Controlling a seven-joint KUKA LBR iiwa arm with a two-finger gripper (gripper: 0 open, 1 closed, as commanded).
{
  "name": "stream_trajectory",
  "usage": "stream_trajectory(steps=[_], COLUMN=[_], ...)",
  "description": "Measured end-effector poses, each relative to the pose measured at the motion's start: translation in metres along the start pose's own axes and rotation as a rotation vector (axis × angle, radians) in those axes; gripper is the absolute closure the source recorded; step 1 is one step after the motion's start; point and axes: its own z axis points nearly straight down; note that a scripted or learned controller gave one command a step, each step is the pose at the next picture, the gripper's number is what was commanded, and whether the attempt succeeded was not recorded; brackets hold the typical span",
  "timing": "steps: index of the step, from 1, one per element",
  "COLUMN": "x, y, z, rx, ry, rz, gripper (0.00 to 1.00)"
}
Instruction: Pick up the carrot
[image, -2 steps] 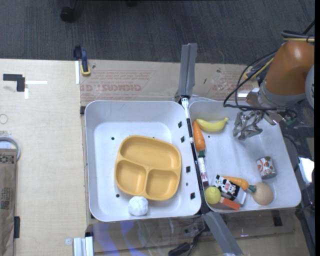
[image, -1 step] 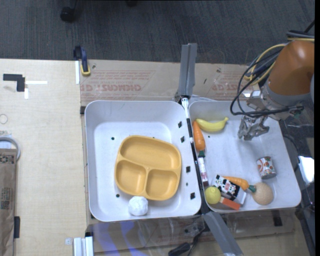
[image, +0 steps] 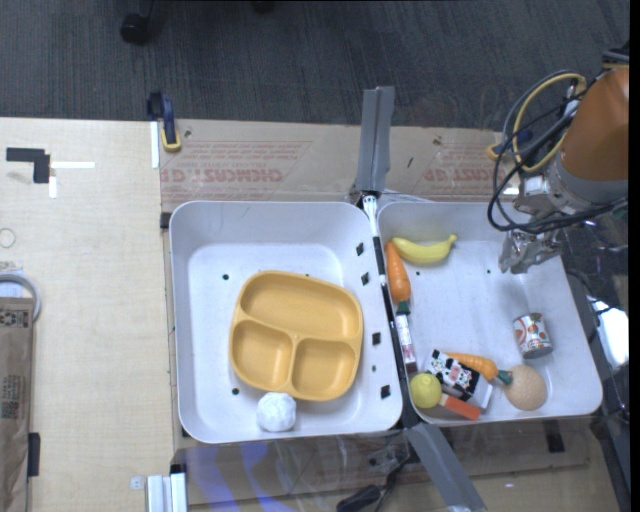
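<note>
Hovering: hand (image: 522, 252) above right bin (image: 470, 300); carrot (image: 398, 272) against left wall.

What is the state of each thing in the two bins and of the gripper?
Carrot: lying along left wall of right bin.
Banana: lying flat, beside carrot's top.
Can: upright.
Second carrot: lying on small carton.
Yellow tray: flat in left bin.
White ball: resting by tray.
Gripper: above right bin, holding nothing.
</note>
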Motion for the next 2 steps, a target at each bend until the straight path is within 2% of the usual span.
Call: stream_trajectory(steps=[1, 2], x=[-0.001, -0.001], y=[0.001, 0.000], z=[0.023, -0.016], rx=[-0.003, -0.002], ry=[0.000, -0.001], rz=[-0.189, -0.455], gripper=[1.00, 1.00])
